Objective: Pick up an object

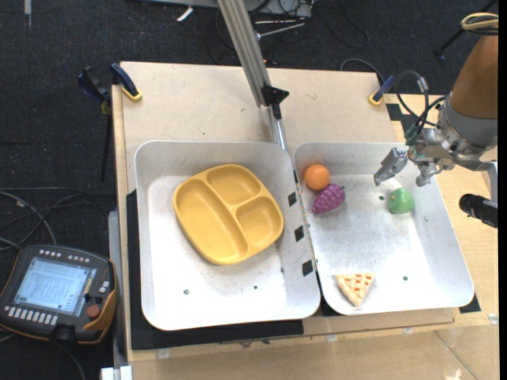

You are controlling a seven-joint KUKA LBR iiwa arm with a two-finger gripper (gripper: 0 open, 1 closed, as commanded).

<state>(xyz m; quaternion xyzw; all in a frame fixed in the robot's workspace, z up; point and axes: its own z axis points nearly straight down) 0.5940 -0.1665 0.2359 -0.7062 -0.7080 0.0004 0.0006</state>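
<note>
The small green rounded object point(400, 202), smooth and slightly glossy like a plastic toy fruit, lies in the upper right part of the right shallow white bin point(444, 283), just below the tool point(405, 171). The tool's two grey metal fingers point(390, 168) are spread apart, one to the left of and above the object and the other nearer its top; nothing sits between them, and whether either tip touches the object is hard to judge from this slanted view. In the same bin, near its upper left corner, a smooth orange ball point(317, 176) rests touching or just beside a purple knobbly grape-cluster toy point(329, 199). Near the bin's lower left edge lies a pale yellow wedge with red markings point(356, 287), resembling a toy slice; its exact pattern is too small to make out. The left shallow white bin point(158, 291) holds a yellow moulded plastic tray with three compartments point(228, 212), lying flat and turned at an angle. Both bins have speckled matt floors and rounded corners and sit side by side on the light wooden desk point(198, 101). The grey arm with its orange band point(478, 85) enters from the right and is cut off by the frame edge. A grey handheld control pendant with a screen point(54, 288) lies on the dark floor at lower left.
</note>
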